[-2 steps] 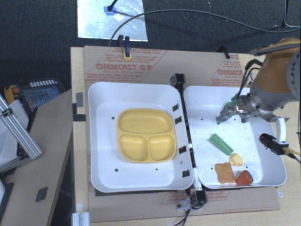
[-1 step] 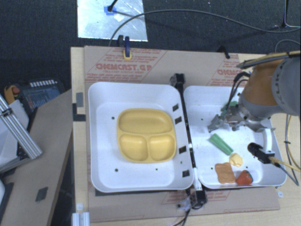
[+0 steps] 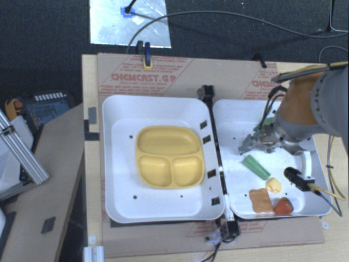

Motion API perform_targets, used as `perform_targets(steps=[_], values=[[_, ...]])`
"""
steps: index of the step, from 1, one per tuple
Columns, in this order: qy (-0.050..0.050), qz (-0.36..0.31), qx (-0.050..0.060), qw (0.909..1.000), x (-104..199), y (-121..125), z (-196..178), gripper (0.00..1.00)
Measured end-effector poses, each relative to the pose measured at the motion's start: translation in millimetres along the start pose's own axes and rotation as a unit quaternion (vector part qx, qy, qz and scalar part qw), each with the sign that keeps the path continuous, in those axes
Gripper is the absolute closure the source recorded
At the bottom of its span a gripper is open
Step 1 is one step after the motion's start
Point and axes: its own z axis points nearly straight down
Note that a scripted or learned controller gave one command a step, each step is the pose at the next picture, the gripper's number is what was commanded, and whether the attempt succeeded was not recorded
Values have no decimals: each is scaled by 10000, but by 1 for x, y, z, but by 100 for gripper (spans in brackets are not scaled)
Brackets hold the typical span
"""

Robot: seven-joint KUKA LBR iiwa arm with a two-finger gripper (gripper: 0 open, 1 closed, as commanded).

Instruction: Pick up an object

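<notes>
Camera view: gripper [image 3: 246, 144] hung low in right bin [image 3: 235, 113], just above green stick [image 3: 256, 166]; finger state could not be told. Risk: stick lay aslant, so a descent might nudge or roll it.

Setting: robotics laboratory test bench. Evidence: industrial arm [image 3: 313, 105] with orange band reaching over two white bins [image 3: 163, 105] clamped on a cardboard-lined board [image 3: 180, 72]; loose cables [image 3: 229, 18] trailing across dark carpet [image 3: 43, 26]; a foil sheet [image 3: 109, 15] taped to the floor. Aluminium extrusion framing [image 3: 22, 152] and an electronic handset [image 3: 41, 105] lie at the left.
</notes>
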Motion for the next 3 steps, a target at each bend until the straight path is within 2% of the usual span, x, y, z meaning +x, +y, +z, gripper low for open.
perform_targets(steps=[1, 2, 3], values=[[-4, 1, -15, 10000, 0, 1, -12, 100], [-6, 1, -24, 10000, -3, -4, -73, 100], [-6, -13, -27, 10000, -3, -5, -117, 100]])
